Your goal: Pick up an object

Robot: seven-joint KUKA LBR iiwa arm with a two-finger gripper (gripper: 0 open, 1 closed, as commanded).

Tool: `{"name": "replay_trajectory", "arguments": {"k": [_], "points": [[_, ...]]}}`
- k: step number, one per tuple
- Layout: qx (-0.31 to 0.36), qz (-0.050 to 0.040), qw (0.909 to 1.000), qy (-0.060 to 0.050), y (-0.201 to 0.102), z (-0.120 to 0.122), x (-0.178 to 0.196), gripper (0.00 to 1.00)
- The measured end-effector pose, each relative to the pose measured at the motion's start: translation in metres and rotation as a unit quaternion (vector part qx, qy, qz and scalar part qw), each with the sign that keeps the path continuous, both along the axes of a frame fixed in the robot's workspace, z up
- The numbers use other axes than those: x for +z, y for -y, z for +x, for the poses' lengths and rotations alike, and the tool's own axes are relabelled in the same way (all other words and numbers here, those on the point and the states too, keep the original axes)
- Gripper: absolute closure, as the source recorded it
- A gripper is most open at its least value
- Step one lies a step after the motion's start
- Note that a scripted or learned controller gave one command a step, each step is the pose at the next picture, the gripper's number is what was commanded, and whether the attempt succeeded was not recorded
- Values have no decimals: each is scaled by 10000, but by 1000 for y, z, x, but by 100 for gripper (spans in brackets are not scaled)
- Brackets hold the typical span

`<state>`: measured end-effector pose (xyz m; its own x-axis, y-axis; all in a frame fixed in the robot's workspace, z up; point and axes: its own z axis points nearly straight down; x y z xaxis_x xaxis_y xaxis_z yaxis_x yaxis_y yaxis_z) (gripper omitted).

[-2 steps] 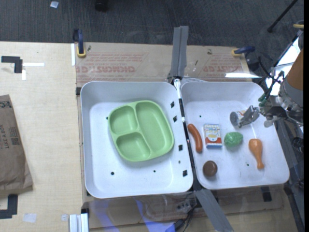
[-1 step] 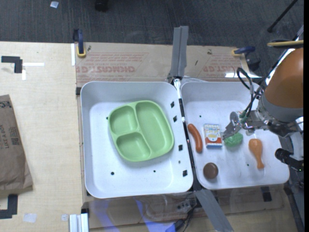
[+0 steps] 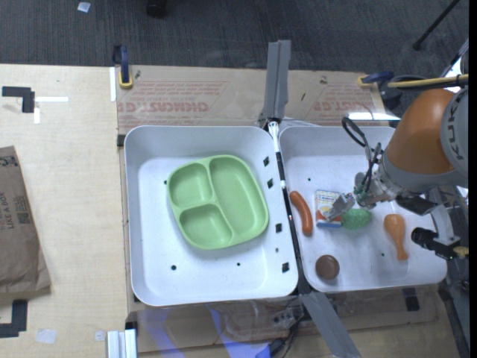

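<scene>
The arm point(image 3: 428, 136) is cut off by the right edge.

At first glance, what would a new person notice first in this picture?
The eye goes first to the green divided plate, which lies alone in the left bin. Next comes the arm's orange band at the right, with the tool low over the right bin, just above a green toy. Around it lie a small card, a sausage, a drumstick and a brown ball.

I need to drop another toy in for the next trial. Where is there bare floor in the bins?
Left bin: bare strips around the green plate. Right bin: bare far end; crowded nearer, around sausage, gripper and brown ball.
</scene>
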<state>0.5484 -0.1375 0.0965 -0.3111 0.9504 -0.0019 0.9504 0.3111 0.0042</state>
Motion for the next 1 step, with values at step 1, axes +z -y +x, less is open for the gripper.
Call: {"name": "replay_trajectory", "arguments": {"k": [1], "points": [[-13,-1,10000,17,-23,-36,-1,0]]}}
